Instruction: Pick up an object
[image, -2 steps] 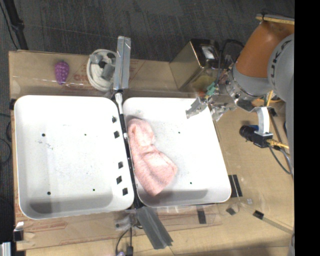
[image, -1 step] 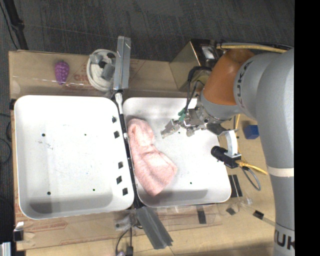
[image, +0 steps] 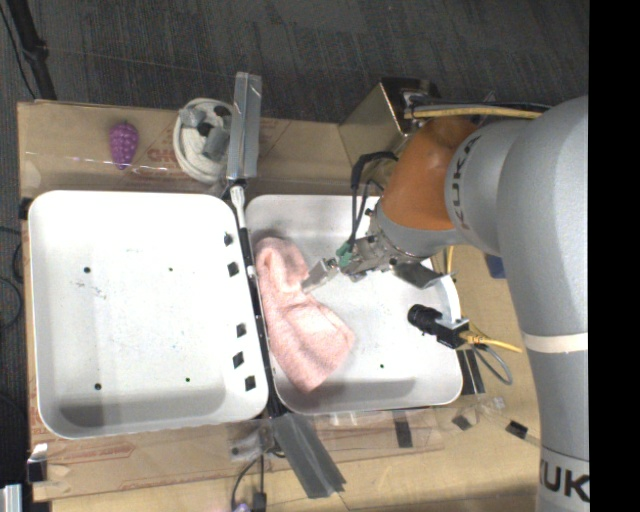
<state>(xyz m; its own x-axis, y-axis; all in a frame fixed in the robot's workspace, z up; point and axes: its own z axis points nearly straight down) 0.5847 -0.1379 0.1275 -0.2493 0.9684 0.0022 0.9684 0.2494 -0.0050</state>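
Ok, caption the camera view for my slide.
KUKA arm's gripper at the edge of a pink cloth in the right bin; left bin alongside.

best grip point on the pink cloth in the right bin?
Probably the raised fold at the upper end of the pink cloth, near the gripper. Come straight down from above: the cloth lies crumpled against the right bin's left wall, which blocks a side approach.

Two shallow white plastic bins: one (image: 130, 310) well off from the gripper (image: 318, 274), one (image: 420, 360) beneath it. One crumpled pink cloth (image: 298, 325), just beside the gripper's tip. One small purple knobbly object (image: 123, 143) and one white coiled roll (image: 203, 138), both well apart from it.
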